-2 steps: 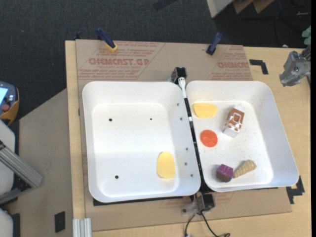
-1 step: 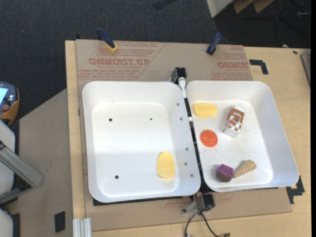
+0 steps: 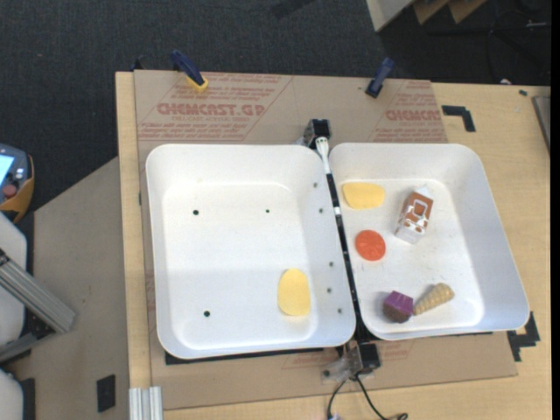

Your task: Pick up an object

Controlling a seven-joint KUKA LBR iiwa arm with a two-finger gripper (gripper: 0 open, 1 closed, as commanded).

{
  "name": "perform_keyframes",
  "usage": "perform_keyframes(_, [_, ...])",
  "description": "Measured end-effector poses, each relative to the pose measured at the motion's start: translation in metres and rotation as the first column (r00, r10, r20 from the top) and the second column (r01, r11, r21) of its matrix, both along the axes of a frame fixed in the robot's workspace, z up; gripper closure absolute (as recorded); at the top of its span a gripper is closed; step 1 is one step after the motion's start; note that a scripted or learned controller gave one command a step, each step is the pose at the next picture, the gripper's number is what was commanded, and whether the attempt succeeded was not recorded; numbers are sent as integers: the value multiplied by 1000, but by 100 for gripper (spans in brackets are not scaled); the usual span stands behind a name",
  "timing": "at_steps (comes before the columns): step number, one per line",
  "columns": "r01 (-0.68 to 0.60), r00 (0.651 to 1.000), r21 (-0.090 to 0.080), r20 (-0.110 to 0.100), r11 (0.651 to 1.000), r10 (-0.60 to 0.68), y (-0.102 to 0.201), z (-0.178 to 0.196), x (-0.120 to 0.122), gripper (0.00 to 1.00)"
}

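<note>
Where dark carpet (image 3: 131, 16) surrounds it, the surface (image 3: 262, 94) is a printed cardboard sheet held by two blue clamps (image 3: 190, 68) at its far edge. Two white bins meet at a black clip (image 3: 317, 132). One yellow piece (image 3: 294, 292) lies in the left bin (image 3: 175, 234). Another yellow piece (image 3: 362, 195), an orange disc (image 3: 370, 245), a carton (image 3: 415, 214), a purple block (image 3: 398, 306) and a cone (image 3: 433, 298) lie apart in the right bin (image 3: 490, 234).

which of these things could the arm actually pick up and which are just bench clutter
Pickable:
flat yellow oval piece in the left bin
yellow oval piece
orange-red round disc
small white and orange carton
purple block
tan cone

Just fixtures:
two blue clamps
brown cardboard sheet
</note>
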State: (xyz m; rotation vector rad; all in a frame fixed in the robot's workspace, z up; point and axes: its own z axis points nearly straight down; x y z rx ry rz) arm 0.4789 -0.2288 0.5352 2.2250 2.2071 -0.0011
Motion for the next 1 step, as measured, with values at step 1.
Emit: perform_keyframes(1, [-7,1000,12,-20,1000,7,12,-220,-1,100])
